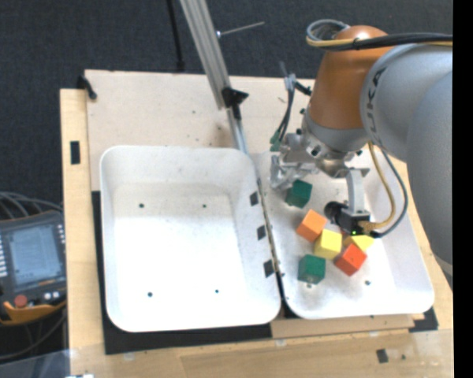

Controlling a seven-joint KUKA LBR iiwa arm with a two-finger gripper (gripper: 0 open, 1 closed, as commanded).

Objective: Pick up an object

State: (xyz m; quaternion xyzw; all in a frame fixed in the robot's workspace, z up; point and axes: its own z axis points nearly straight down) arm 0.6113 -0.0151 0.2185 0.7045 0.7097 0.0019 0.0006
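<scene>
We see a grey arm with an orange band reaching into the right-hand bin (pixel 402 290) from the right. Its gripper (pixel 288 181) hangs low over the bin's far end, and a green block (pixel 299 193) sits just below and beside its tip, touching or nearly so. We cannot tell how far open the gripper is, or whether it has hold of anything. Nearer to us from the gripper lie an orange block (pixel 310 226), a yellow block (pixel 329 243), a red block (pixel 350 259) and a second green block (pixel 311 268), clustered close. To do this well, we judge the gripper should centre over the nearest green block, straddle two flat sides, then lift straight up.
</scene>
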